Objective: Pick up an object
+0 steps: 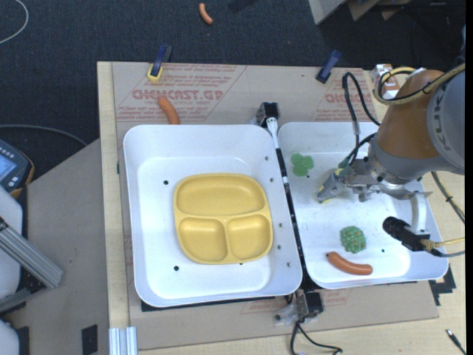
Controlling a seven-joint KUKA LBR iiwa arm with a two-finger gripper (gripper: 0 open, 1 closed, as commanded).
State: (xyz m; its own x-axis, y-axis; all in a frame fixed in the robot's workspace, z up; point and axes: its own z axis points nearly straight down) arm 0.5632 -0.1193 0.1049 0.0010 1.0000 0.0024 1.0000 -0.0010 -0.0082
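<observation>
My gripper [328, 189] hangs low over the middle of the right bin [325, 135], pointing left, and nothing shows in it. A small green broccoli-like piece [301, 163] lies just up and left of it. A second, rounder green piece [352, 239] sits below and to its right. An orange sausage [349, 264] lies near that bin's front edge. The grey arm with its orange band [410, 117] reaches in from the right and covers the bin's right part.
The left bin [148, 220] holds a yellow divided plate [222, 218]. Another sausage [168, 110] lies on the cardboard behind the left bin, and one [205, 12] on the dark floor. Clamps [157, 63] and cables [355, 102] line the board's back edge.
</observation>
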